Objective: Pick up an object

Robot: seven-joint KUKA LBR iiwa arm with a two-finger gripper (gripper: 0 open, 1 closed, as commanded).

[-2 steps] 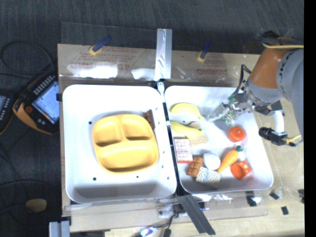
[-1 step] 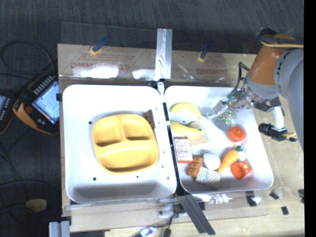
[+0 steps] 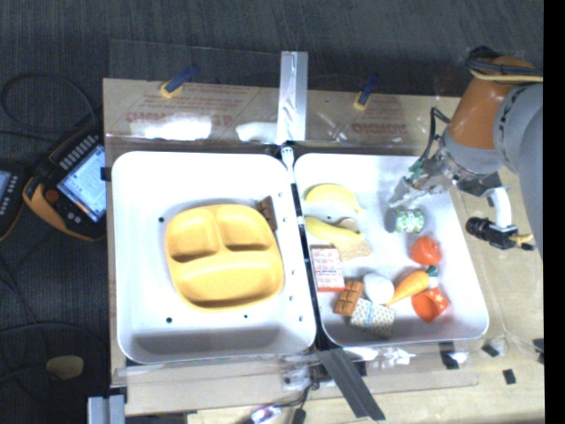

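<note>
My gripper [image 3: 408, 194] hangs over the back right part of the right bin [image 3: 472, 312]. A small green and white object [image 3: 408, 222] lies just in front of it. Further forward lie a red tomato [image 3: 425, 250], an orange carrot [image 3: 408, 285] and a red pepper [image 3: 430, 304]. A yellow banana [image 3: 328, 197] and a second yellow piece [image 3: 322, 230] lie near the bin's left wall. A red and white packet [image 3: 326, 268], a brown waffle [image 3: 349, 297], a white egg [image 3: 378, 287] and a patterned block [image 3: 372, 316] lie at the front.
The left bin [image 3: 141, 325] holds a yellow divided tray [image 3: 225, 253] with a small brown piece [image 3: 265, 208] at its back right corner. A hand-held pendant [image 3: 75, 188] lies off the bench to the left.
</note>
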